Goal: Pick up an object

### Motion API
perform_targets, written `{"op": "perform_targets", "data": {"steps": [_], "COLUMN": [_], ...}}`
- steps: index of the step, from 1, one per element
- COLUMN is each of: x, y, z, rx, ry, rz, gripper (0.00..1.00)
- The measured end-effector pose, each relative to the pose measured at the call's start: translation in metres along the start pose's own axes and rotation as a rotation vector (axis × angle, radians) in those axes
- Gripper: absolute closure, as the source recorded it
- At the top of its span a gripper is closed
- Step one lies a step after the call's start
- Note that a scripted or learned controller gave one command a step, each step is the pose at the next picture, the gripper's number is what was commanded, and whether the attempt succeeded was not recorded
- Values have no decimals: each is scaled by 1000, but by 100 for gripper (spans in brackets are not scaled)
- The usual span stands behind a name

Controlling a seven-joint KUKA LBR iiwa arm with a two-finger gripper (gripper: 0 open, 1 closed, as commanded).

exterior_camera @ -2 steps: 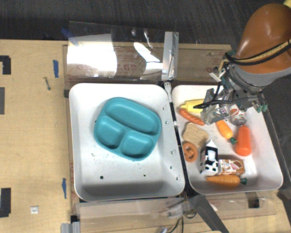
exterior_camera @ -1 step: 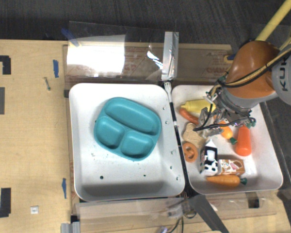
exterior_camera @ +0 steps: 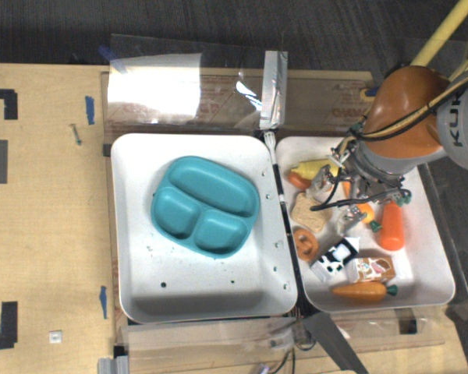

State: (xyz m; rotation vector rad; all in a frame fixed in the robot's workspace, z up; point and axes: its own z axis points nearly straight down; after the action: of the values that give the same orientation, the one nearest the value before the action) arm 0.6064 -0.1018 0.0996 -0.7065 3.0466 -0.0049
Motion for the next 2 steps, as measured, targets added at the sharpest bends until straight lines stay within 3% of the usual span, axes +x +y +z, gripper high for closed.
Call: {"op": "perform_targets", "data": {"steps": [1,2], "x": [25,12], "y": [6,-4], "z": [2,3], "rx": [12,6], "ry": [-21,-11], "rz": [-26,-3], "gripper": [0,0]}}
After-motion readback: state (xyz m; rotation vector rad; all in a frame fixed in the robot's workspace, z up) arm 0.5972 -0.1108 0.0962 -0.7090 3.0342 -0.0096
